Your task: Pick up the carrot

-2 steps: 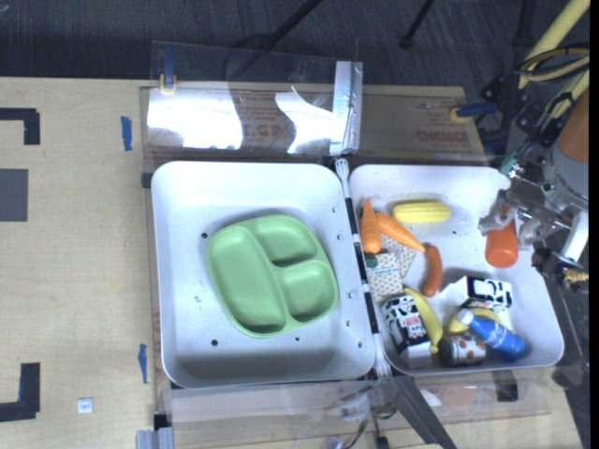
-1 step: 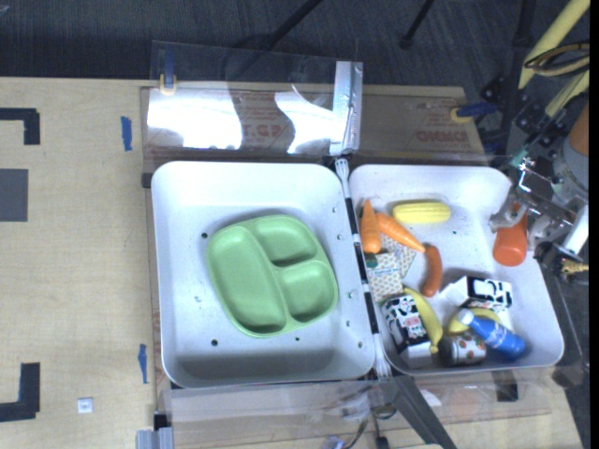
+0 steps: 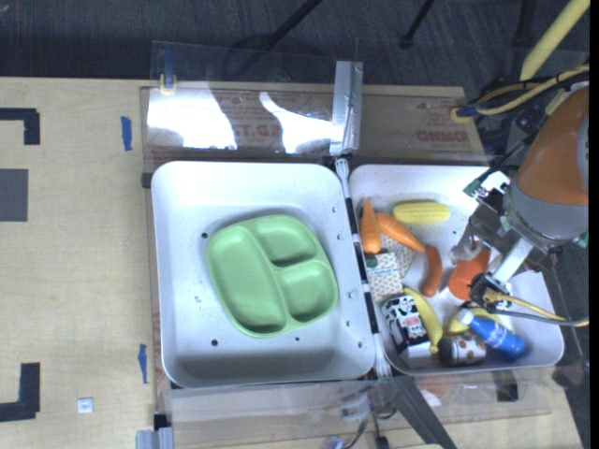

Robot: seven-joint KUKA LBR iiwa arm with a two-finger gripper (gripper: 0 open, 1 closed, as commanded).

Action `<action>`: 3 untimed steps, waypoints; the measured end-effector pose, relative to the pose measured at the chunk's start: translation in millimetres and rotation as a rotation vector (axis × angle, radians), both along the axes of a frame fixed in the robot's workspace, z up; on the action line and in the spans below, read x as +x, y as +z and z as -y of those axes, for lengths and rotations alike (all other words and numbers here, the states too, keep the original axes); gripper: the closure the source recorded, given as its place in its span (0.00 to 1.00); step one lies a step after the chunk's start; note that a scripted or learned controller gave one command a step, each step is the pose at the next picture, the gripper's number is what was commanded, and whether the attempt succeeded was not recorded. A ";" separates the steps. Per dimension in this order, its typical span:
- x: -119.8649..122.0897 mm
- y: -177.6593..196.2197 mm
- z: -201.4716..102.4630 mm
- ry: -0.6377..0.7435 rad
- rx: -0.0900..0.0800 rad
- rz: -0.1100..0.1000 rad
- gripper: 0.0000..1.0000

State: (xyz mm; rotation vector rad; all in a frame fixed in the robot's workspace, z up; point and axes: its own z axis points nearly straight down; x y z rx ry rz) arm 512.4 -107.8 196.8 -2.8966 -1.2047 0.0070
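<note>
The carrot (image 3: 395,235) is an orange tapered piece lying at a slant in the upper left of the right bin (image 3: 547,344), just below a yellow corn cob (image 3: 421,213). My gripper (image 3: 475,258) hangs low over the right middle of that bin, well to the right of the carrot and apart from it. Right under the gripper sits a round orange-red item (image 3: 464,281); whether the gripper touches it I cannot tell. The arm's grey wrist with its orange band (image 3: 557,181) covers the bin's upper right corner.
A green divided plate (image 3: 271,271) lies in the left bin (image 3: 178,204). Crowding the right bin are a reddish sausage (image 3: 432,269), a banana (image 3: 428,312), a black-and-white carton (image 3: 402,322), a can (image 3: 464,349), a blue bottle (image 3: 498,338) and a patterned packet (image 3: 384,271).
</note>
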 end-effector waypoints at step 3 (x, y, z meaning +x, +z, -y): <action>41.0 4.5 43.2 -0.584 -0.003 -0.002 1.00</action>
